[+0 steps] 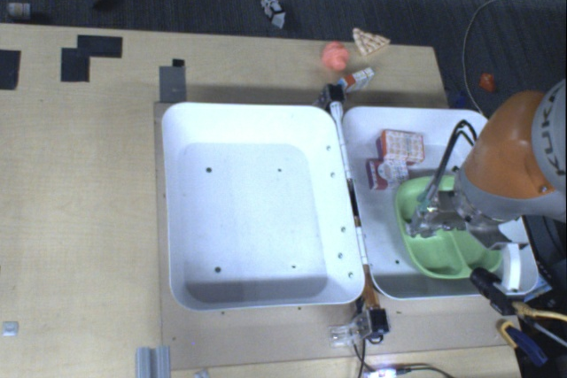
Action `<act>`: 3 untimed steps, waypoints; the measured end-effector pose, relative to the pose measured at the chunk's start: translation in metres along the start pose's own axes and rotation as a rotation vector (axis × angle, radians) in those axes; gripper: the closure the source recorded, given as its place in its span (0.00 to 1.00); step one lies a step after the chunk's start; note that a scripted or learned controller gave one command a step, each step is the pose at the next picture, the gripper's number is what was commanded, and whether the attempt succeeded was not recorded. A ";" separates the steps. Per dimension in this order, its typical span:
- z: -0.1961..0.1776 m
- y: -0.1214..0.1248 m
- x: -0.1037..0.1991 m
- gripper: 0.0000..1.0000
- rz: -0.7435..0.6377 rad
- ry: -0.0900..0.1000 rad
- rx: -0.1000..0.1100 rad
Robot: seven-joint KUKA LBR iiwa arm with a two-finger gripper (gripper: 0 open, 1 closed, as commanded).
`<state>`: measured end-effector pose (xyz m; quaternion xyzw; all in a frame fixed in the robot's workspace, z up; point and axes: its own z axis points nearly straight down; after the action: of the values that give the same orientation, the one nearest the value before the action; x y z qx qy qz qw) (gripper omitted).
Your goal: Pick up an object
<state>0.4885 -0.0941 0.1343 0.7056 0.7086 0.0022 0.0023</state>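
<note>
The gripper (431,219) sits low on the green bowl (440,250) in the right bin (372,190); I cannot tell its grip, so next comes a firm squeeze and a lift.

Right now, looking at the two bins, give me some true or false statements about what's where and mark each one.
1. A green bowl lies in the right bin. True.
2. The end effector is over the left bin. False: it is over the green bowl.
3. A red and white box lies in the right bin, beyond the bowl. True.
4. A pink ball lies inside the left bin. False: it sits on the bench beyond the bins.
</note>
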 end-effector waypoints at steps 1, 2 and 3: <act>0.000 0.000 0.000 0.00 0.000 0.000 0.000; 0.047 -0.001 0.010 0.00 0.006 0.000 0.003; 0.036 -0.001 0.011 1.00 0.005 0.002 0.003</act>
<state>0.4882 -0.0833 0.0982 0.7072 0.7070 0.0018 0.0006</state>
